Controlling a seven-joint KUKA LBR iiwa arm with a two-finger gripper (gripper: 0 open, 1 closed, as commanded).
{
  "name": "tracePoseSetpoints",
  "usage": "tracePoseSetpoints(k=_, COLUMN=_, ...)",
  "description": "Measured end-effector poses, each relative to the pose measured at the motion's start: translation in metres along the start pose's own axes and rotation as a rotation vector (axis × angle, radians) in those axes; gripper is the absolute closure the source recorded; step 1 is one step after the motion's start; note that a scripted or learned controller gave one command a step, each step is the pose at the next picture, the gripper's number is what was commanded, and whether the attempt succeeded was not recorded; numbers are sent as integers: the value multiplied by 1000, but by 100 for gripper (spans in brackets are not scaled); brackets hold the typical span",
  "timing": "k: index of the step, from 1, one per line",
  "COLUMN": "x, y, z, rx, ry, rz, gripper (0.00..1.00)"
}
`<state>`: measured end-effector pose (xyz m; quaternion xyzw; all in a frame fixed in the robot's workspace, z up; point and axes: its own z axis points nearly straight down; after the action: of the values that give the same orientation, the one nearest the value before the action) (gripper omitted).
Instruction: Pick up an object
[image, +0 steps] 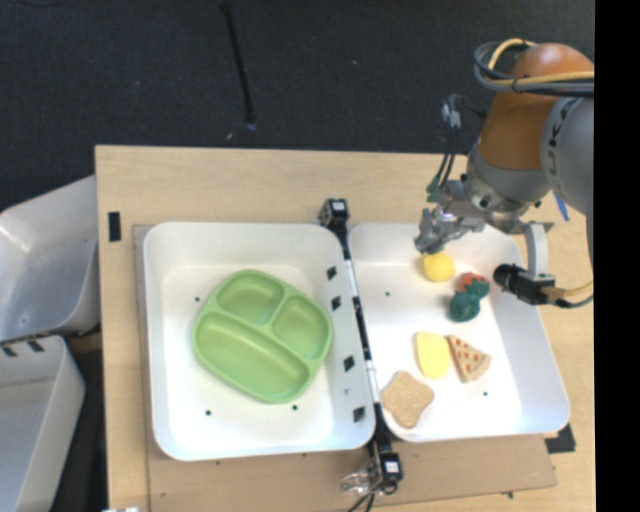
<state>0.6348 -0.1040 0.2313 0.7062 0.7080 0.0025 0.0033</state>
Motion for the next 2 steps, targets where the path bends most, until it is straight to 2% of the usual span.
tracePoseSetpoints(k=1, x=-1, y=1, z=-44, rx=3, ry=0, rz=-1, gripper=100)
tracePoseSetpoints(k=2, x=51, y=-21, z=-31, rx=9, ry=1, rz=-2, gripper=100)
